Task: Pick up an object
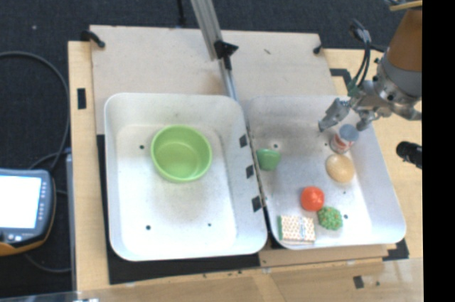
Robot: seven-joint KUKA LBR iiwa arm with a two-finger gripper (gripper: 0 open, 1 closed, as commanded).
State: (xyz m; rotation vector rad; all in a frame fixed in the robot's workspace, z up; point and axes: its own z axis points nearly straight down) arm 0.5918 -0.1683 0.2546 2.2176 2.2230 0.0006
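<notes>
The gripper hangs over the back of the right bin, its two grey fingers spread apart with nothing between them, so the jaws are released. Just below them sits a small can with a red and white body, and touching or nearly touching its near side lies a pale yellow lump, perhaps a lemon or potato. Further forward are a red ball, a green bumpy piece and a patterned block; a small green cup stands near the divider, and a green bowl sits alone in the left bin. If the can is the target, the likely trouble is crowding: a finger coming down on the yellow lump could shove it or tip the can, and a round, smooth can may slip out of a two-finger pinch. A descent slightly off centre would close on air. The can's top is partly covered by the fingers, so its exact shape and whether it stands upright are hard to tell. The arm is cut off at the right edge.
</notes>
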